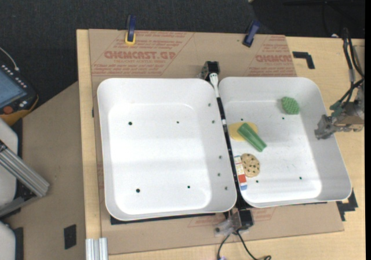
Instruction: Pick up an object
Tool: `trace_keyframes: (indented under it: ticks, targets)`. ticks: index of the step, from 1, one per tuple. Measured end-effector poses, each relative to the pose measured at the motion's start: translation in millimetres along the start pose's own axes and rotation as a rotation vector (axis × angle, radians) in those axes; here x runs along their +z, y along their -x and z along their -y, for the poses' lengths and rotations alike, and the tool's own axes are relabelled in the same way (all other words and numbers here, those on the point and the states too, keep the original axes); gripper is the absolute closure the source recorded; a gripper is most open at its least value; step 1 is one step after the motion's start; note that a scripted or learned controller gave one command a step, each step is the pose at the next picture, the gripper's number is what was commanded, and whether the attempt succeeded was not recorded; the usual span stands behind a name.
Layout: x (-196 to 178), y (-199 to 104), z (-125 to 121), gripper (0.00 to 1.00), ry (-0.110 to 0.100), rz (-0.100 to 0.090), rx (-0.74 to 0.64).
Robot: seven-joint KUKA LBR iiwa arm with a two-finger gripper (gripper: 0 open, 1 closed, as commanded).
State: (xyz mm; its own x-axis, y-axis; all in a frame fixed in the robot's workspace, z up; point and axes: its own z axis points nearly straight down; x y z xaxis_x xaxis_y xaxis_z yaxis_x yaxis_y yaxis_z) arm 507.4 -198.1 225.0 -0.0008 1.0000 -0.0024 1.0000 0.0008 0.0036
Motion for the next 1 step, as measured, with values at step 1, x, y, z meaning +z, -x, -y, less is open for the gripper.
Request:
trace_keyframes:
  ticks: [1]
  targets:
    - [45.5,-72.6,27.2,1.0,-0.011,-0.008,-0.005]
